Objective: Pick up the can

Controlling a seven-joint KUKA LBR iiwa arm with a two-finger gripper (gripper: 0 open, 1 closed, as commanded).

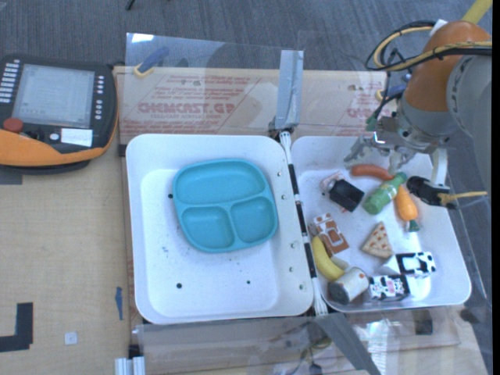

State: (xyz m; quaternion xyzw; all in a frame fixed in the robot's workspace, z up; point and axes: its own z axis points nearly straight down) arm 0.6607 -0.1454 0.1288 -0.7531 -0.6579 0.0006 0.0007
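Observation:
The can (349,284) lies on its side at the front of the right bin (453,248), silver with a dark open end facing left. It touches the banana (326,259) on its left and a black-and-white cow-print toy (388,287) on its right. My gripper (382,151) hangs over the back of the same bin, far from the can, just above a red sausage (369,171). Its fingers stand apart with nothing between them.
Around the can lie a pizza slice (378,242), a brown-and-white box (331,233), a green bottle (383,195), a carrot (405,206), a black block (344,194) and a second cow-print toy (416,264). The left bin (148,233) holds a blue divided plate (225,205).

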